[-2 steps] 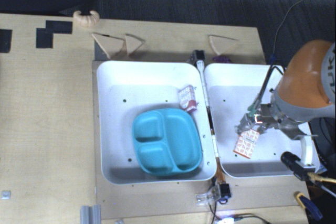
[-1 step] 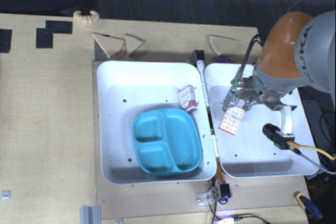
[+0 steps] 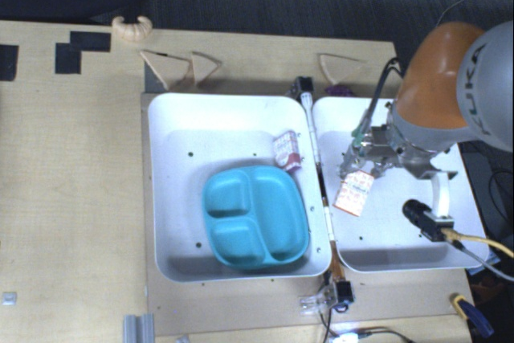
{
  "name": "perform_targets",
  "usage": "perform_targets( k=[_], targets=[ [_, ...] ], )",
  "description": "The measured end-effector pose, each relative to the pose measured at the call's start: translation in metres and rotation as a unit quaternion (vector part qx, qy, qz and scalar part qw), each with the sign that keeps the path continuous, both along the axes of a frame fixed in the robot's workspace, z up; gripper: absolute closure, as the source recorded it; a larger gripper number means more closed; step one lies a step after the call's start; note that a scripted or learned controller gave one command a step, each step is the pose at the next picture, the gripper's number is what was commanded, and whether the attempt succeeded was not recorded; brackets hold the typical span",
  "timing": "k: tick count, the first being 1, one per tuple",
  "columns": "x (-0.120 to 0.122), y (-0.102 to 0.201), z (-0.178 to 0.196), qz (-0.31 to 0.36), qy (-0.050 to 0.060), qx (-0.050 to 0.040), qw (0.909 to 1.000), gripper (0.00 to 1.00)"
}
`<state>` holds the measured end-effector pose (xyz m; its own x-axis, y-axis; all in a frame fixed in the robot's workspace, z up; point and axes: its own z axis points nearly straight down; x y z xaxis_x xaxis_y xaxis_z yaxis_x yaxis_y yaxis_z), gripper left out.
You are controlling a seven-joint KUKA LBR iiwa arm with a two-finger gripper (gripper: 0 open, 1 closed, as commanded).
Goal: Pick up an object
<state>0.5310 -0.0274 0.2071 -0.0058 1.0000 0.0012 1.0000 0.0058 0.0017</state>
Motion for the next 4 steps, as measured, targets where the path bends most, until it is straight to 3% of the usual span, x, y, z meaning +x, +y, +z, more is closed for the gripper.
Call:
perform_targets(
  k=[1, 2, 3, 4],
  targets=[
    [-0.019, 0.021, 0.001, 0.000, 0.000, -0.0001, 1.0000, 1.00],
    [-0.044, 0.005, -0.023, -0.002, 0.000, -0.0004, 1.0000, 1.00],
    [-0.043, -0.021, -0.001, -0.002, -0.001, -0.0007, 1.0000, 1.00],
    [0.025, -0.021, 0.000, 0.000, -0.001, -0.0005, 1.0000, 1.00]
  ],
)
